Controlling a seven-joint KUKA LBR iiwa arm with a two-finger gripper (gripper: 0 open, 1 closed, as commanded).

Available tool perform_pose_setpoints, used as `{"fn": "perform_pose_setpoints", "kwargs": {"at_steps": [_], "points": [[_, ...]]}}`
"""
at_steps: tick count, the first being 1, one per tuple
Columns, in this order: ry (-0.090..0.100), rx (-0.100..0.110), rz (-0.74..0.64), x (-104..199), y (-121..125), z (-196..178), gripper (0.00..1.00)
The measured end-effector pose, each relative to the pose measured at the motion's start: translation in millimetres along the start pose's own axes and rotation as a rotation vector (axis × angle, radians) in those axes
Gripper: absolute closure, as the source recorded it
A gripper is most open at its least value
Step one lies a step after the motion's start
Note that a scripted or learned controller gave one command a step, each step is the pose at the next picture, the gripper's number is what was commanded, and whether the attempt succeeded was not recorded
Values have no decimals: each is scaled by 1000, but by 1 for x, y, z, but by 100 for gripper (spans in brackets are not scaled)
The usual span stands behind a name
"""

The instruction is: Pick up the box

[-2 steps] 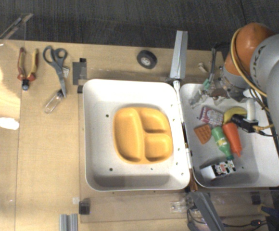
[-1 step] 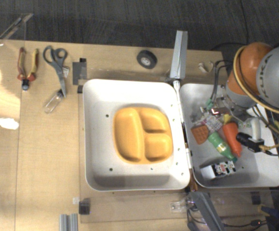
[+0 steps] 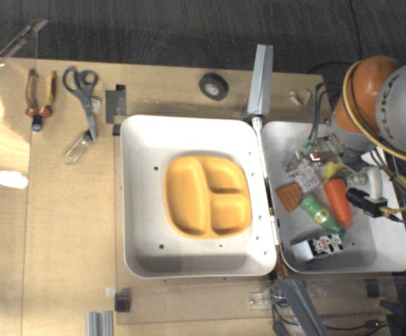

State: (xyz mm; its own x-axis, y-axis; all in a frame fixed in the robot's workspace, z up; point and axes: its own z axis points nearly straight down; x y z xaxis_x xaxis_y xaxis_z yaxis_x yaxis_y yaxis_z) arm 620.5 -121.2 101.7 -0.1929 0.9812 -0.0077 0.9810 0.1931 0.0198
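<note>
A small white and black box [image 3: 320,245] lies near the front wall of the right bin [image 3: 392,257]. Further back, a flat brown square packet [image 3: 289,196] rests by the bin's left wall. The arm [image 3: 388,96] reaches in from the upper right. Its gripper [image 3: 309,152] hangs low over the back of the right bin, above a checkered item [image 3: 306,179] and well behind the white and black box. Nothing can be seen held in it.
An orange carrot [image 3: 338,198], a green bottle [image 3: 320,212] and a yellow item [image 3: 333,169] crowd the middle of the right bin. A yellow divided plate [image 3: 208,194] sits in the left bin [image 3: 147,187]. Scissors [image 3: 85,96], pliers [image 3: 38,96] and a tape roll [image 3: 213,85] lie on the bench.
</note>
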Motion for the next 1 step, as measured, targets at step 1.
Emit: {"fn": "perform_pose_setpoints", "kwargs": {"at_steps": [1], "points": [[5,13,193,55,18,-98,100]]}}
